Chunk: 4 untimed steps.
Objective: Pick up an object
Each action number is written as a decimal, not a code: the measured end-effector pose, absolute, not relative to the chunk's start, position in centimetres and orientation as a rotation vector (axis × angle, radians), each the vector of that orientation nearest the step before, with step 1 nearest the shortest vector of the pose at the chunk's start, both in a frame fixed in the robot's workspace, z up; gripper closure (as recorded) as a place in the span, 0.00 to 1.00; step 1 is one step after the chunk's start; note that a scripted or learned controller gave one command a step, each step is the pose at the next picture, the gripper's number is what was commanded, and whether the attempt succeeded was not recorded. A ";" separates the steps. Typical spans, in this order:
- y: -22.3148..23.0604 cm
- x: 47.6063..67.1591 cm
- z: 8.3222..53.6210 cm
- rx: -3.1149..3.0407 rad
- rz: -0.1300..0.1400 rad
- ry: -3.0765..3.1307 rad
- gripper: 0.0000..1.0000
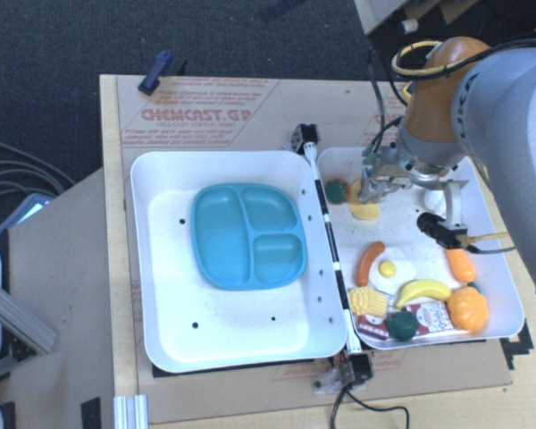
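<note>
Gripper (pixel 368 189): low over the far end of the right bin (pixel 509 304), arm reaching in from the right. Fingers point down at a small pale yellow piece (pixel 365 210); whether they are open, closed or pinching it, I cannot tell from this angle.

Nearest object: the pale yellow piece sits directly under the fingertips, touching or nearly so. Contact not resolvable.

Just left of gripper: a small green and orange-red toy (pixel 338 190) against the bin wall.

Nearer the camera than the gripper, well apart: sausage (pixel 370 261), fried egg (pixel 389 271), banana (pixel 423 290), corn (pixel 369 301), dark green vegetable (pixel 402 325), orange fruit (pixel 468 308), all clustered at the near end of the right bin. A carrot (pixel 461 265) lies to the gripper's right, near side.

Far left of gripper: left bin (pixel 161 329) with a blue divided plate (pixel 248 236) lying flat in it.

Progress: approach and descent look done; the tool is at picking height over a candidate. No object is seen lifted clear of the bin floor, so the pick itself is unconfirmed.

Remaining: secure the grasp on the yellow piece, then raise it clear. Judged early-to-middle stage.

Risk: the piece is small and close to the green toy, so a slip or a double contact seems possible.
</note>
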<state>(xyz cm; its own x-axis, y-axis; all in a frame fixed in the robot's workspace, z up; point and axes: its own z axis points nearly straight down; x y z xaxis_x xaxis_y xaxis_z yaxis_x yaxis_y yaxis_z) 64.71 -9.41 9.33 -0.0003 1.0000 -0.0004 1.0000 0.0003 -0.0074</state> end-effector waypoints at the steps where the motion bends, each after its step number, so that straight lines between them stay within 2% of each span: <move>1: -10.1 64.6 9.4 -2.226 0.022 -2.218 0.00; 2: -9.4 66.7 8.5 -2.223 -0.001 -2.223 0.00; 3: -9.4 66.7 9.6 -2.224 -0.002 -2.227 1.00; 4: -9.4 66.7 9.5 -2.224 -0.002 -2.227 0.00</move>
